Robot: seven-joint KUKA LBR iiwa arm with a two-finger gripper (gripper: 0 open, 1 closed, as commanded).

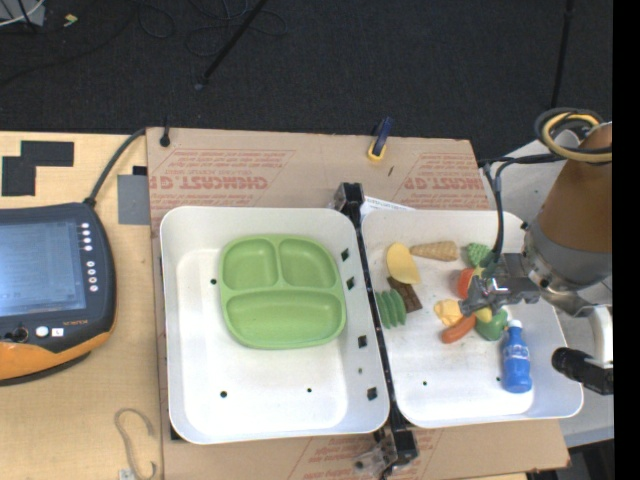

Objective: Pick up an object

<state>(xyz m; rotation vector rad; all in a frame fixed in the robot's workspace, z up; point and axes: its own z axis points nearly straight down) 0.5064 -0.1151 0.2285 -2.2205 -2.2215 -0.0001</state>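
Observation:
Several small toy foods lie in the right bin [560,393]. Among them are a yellow piece [402,262], a tan cone [434,251], a green ridged piece [391,308] next to a brown block [409,296], and a blue bottle [515,359]. A red-orange sausage [456,332] lies close to a small yellow piece [448,311]. My gripper [484,296] hangs low over a tight cluster of red [465,280], green [491,328] and yellow toys at the bin's right middle. Its body hides what lies directly under it.
A green divided plate [283,293] rests in the left bin [190,388]. A teach pendant [45,278] lies on the bench at far left. A blue and yellow clamp [380,140] sits at the cardboard's back edge. The arm's grey body [575,238] overhangs the right bin's edge.

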